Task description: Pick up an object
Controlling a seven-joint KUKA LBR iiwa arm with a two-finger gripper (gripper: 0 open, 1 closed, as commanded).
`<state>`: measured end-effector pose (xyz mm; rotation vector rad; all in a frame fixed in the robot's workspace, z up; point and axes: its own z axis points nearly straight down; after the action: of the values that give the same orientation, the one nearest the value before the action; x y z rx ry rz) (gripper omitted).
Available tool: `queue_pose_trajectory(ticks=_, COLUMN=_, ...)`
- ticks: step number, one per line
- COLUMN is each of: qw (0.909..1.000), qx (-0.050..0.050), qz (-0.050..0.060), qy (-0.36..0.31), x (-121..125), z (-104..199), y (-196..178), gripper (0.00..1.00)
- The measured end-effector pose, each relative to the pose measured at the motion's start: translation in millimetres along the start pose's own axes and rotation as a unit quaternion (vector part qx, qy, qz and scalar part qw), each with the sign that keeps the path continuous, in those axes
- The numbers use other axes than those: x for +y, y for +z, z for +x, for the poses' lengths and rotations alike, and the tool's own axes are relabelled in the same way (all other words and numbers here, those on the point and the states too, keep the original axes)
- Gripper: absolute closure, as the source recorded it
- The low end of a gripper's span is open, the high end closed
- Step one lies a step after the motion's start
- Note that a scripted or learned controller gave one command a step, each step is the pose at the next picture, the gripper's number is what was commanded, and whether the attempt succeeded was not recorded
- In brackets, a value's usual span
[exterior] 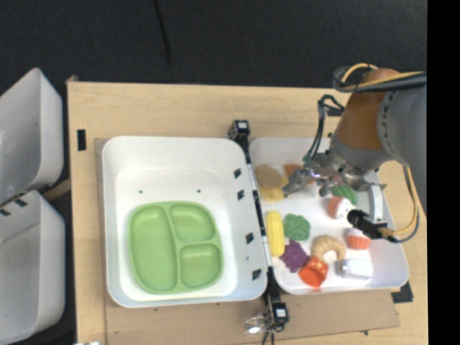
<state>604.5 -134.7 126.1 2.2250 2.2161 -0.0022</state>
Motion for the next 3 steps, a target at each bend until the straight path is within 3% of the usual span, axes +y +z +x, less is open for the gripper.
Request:
queue_pose_trajectory(ticks=1, qw=1.0000, qx=0.000, qz=0.000, qy=0.003, x=0.2, z=-1.1, y=26.0, gripper=0.00)
queue_pose_trajectory(ticks=2, qw=1.0000, qx=0.000, qz=-0.001, qy=0.003, x=0.9, z=-2.1, y=14.3, gripper=1.00)
queue_pose_trajectory(ticks=3, qw=1.0000, qx=0.000, qz=-0.002, qy=0.001, x=-1.3, z=-2.7, y=-48.8, gripper=1.00)
